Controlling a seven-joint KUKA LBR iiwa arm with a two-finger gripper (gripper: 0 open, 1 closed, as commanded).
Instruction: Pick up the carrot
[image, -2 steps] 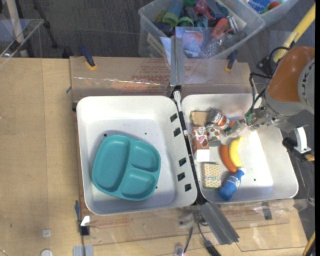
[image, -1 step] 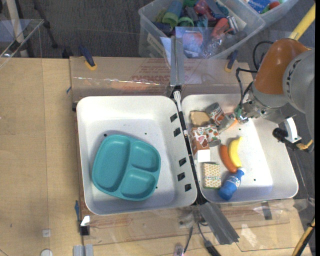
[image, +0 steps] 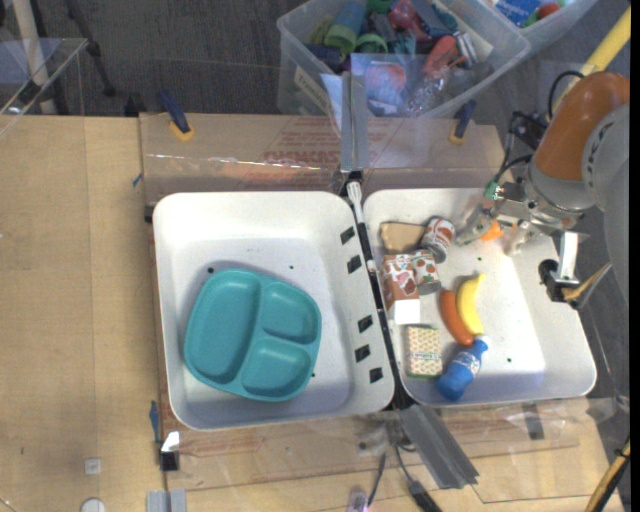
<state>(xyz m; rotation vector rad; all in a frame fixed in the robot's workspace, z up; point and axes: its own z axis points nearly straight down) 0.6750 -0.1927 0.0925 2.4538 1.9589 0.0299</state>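
Right bin (image: 530, 345), carrot (image: 456, 312), banana (image: 471, 303), bottle (image: 461, 369)

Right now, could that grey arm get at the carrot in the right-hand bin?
Probably yes. The carrot lies on top in the right bin, beside the banana, with nothing covering it. The gripper hangs above the same bin. The crowding banana may hinder a clean grasp.

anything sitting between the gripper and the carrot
Nothing visible stands between them. The gripper hovers over the far part of the right bin, and a small orange piece, apparently the carrot, lies right at it. The can is beside it, off to the left.
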